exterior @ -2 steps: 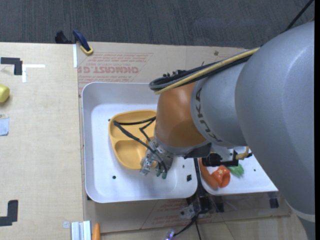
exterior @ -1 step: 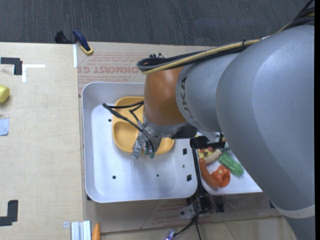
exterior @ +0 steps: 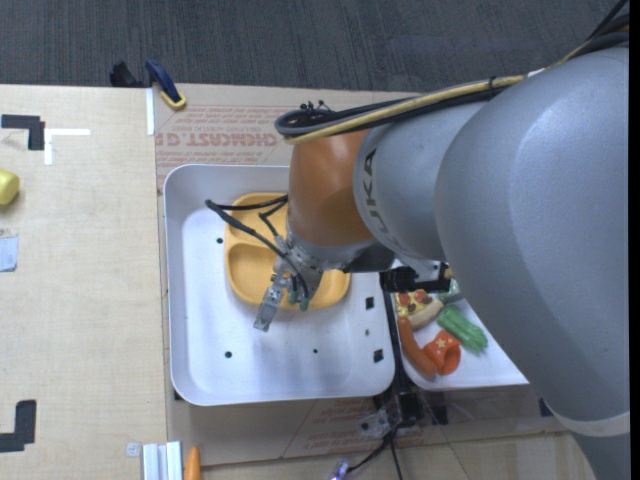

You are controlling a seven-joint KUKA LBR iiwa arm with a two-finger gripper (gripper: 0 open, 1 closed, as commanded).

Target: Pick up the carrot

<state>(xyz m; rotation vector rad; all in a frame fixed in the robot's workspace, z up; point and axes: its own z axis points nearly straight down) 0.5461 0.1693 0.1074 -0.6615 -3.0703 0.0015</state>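
Carrot point(exterior: 409, 344) lies in the right bin point(exterior: 500, 370), lower right of centre in the frame, a long orange piece along that bin's left wall. It is well apart from the gripper point(exterior: 278, 303).

The grey arm point(exterior: 520, 218) fills the right half of the frame and hides most of the right bin. Its orange band point(exterior: 322, 193) sits at the centre, with a black cable point(exterior: 330, 118) looping over the top of it.

The pale wooden bench point(exterior: 80, 318) takes up the left of the frame. A sheet of cardboard point(exterior: 215, 140) with red lettering lies under both bins.

The left bin point(exterior: 200, 368) sits at lower centre. A yellow dish point(exterior: 245, 263) rests in its upper part, partly covered by the wrist.

The gripper hangs over the lower edge of the dish, pointing toward the lower left. Whether it is open or closed cannot be told from this angle, and nothing can be seen held in it.

Beside the carrot in the right bin are a red toy point(exterior: 443, 354) touching it on the right, a green toy point(exterior: 462, 328) above that, and a pale wedge with red spots point(exterior: 420, 308) toward the bin's upper left.

A blue and yellow clip point(exterior: 165, 83) lies at the upper left, at the bench's edge. A small yellow object point(exterior: 6, 188) shows at the far left edge.
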